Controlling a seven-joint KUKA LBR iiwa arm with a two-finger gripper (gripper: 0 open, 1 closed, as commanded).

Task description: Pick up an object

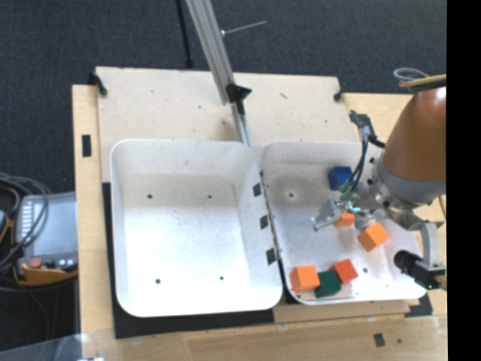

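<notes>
- Claw (336, 215) low in the right bin (301, 173), over a small orange block (346, 219); open or closed, cannot tell.
- Orange cube (373, 236) just right of it, turned diagonal to the bin walls; no clear long axis.
- Blue block (339, 177) behind the claw.
- Near front wall: orange block (304, 277), green block (328, 282), red-orange block (346, 270), touching in a row.

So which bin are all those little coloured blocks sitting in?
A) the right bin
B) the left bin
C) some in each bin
A: the blue block, the orange blocks and the green block all lie in the right bin, where the pincer is working.
</notes>
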